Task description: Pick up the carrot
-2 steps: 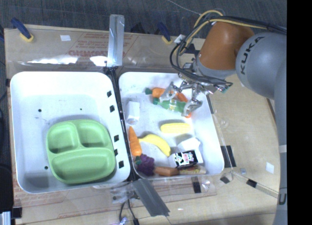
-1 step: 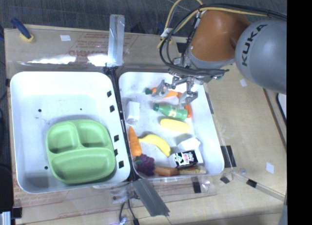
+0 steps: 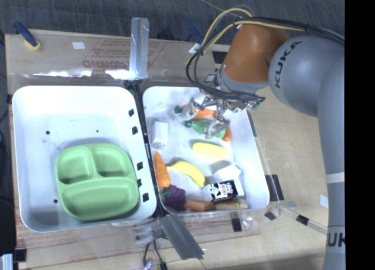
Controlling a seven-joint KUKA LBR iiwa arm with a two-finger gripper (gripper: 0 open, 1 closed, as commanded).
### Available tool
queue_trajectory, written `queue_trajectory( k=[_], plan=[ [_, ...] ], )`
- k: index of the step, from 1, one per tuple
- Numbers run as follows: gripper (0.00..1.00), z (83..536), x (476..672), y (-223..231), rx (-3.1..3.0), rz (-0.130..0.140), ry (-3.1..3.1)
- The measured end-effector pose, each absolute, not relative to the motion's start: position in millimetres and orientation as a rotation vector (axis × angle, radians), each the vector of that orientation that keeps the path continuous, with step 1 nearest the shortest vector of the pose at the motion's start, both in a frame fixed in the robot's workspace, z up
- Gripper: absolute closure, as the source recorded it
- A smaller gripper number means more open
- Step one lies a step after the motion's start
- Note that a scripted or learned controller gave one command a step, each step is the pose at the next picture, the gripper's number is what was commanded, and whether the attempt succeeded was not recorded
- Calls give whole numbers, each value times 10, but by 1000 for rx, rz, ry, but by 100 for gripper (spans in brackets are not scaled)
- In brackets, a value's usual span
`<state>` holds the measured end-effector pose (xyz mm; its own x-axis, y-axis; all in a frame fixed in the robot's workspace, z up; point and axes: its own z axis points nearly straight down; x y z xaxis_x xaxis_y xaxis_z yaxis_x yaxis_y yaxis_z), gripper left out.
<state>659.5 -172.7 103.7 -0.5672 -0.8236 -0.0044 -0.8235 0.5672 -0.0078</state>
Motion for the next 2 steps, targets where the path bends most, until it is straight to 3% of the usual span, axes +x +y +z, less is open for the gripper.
queue_trajectory(
  k=[1,2],
  plan=[
    [0,2537,6604,-1729,-1650,-19,2659],
    [0,1086,6576,-1858,-1769,0,2593]
  ],
)
